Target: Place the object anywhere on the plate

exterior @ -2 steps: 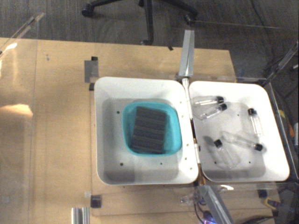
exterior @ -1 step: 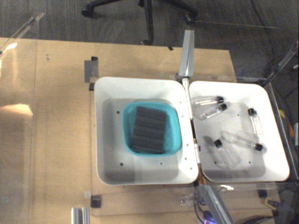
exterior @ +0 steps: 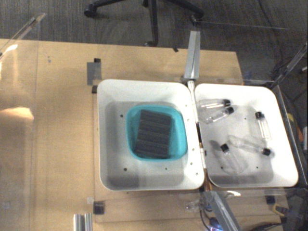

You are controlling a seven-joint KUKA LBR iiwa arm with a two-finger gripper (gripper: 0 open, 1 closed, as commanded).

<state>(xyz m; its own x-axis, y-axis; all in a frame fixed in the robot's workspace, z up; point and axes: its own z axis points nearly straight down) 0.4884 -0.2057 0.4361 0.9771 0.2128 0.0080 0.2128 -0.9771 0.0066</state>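
Note:
A teal square plate (exterior: 179,134) lies in the left white bin (exterior: 110,143). On the plate rests a dark grey ribbed block (exterior: 153,133), lying flat near its middle. The right white bin (exterior: 281,129) holds several clear plastic vials with black caps, among them one near the back left (exterior: 215,103), one at the right (exterior: 262,124) and one toward the front (exterior: 250,147).
The bins sit side by side on a light wooden bench (exterior: 48,143). A metal bar (exterior: 192,57) rises behind the seam between them. An office chair base (exterior: 151,6) stands on the carpet beyond the bench. Cables and a bracket (exterior: 216,215) sit at the front.

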